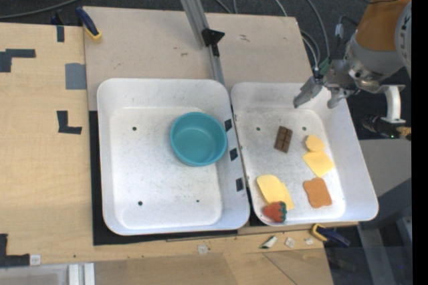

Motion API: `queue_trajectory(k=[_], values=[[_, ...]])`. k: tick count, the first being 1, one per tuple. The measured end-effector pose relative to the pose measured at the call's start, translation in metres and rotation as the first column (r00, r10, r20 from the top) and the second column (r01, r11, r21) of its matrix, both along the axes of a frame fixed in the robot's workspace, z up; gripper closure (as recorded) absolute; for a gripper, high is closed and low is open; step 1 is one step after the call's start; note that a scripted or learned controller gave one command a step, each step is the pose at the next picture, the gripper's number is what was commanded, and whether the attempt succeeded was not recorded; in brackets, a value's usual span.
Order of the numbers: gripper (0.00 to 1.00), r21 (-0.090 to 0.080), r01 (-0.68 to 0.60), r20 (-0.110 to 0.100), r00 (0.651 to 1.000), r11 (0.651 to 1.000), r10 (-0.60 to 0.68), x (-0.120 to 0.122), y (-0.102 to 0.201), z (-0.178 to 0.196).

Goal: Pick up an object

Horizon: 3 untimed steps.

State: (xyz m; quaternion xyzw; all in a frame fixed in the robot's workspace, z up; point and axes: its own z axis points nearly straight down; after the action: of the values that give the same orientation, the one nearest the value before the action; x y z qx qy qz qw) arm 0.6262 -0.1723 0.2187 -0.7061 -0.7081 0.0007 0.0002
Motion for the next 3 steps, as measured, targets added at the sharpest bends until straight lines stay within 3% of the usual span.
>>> queue_trajectory(k=[1, 3], values=[[0.00, 0.000, 0.000, 0.000, 1.000, 1.000, 0.000, 0.000, 0.000, 0.000], [0.00, 0.001, 0.000, -0.005, 1.000, 1.000, 0.000, 0.005, 0.007, -0.105]])
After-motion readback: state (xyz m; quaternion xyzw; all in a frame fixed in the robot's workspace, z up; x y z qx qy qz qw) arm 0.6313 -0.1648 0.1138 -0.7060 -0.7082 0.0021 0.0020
